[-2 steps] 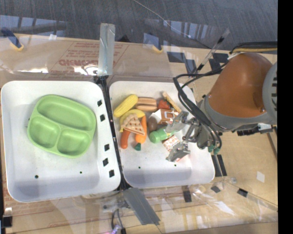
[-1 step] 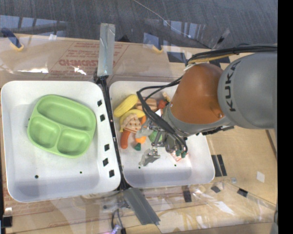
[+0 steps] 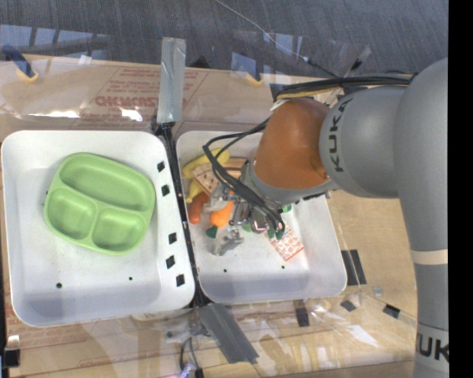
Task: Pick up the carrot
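The gripper (image 3: 230, 241) is seen low in the right bin (image 3: 319, 278), its metal fingertips pointing down toward the bin floor below the orange-banded wrist; whether the fingers are parted or closed cannot be told, since they are small and partly hidden under cables, and nothing can be made out between them. Just up and to the left of the fingertips, an orange shape taken to be the carrot (image 3: 217, 215) is found, lying close to the gripper, possibly touching it. Its long axis cannot be read with confidence, as part of it is covered by the wrist; what is visible appears short and stubby. A smaller orange-red piece (image 3: 195, 209) is seen further left, near the bin's left wall, and yellow items (image 3: 197, 169), likely a banana, lie above it. A red-patterned card (image 3: 287, 246) rests to the right of the fingertips. The left bin (image 3: 31, 290) holds a green divided plate (image 3: 100, 203), well apart from the gripper. A small shift up and leftward is judged necessary before the carrot can be straddled.
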`<state>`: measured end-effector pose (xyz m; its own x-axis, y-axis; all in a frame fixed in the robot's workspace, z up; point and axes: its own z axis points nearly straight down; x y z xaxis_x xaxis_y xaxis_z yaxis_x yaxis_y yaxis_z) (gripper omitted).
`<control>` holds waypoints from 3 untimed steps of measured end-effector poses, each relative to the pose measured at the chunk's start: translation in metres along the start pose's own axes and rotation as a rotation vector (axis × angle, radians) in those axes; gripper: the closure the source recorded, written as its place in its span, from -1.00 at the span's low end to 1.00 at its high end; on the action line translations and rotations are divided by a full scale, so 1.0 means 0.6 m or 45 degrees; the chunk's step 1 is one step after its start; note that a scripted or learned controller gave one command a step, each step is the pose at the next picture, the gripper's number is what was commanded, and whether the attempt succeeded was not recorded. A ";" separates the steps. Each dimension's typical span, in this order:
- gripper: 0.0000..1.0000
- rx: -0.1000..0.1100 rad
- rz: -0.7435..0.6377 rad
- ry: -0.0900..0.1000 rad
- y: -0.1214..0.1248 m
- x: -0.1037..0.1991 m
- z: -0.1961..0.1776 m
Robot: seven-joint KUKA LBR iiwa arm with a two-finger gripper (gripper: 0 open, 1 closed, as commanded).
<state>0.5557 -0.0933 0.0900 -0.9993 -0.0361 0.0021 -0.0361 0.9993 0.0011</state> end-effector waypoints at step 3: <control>1.00 0.007 -0.234 -0.013 0.032 0.114 -0.470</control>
<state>0.4876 -0.0770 0.3723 -0.9758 -0.2184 -0.0080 -0.2183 0.9759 -0.0047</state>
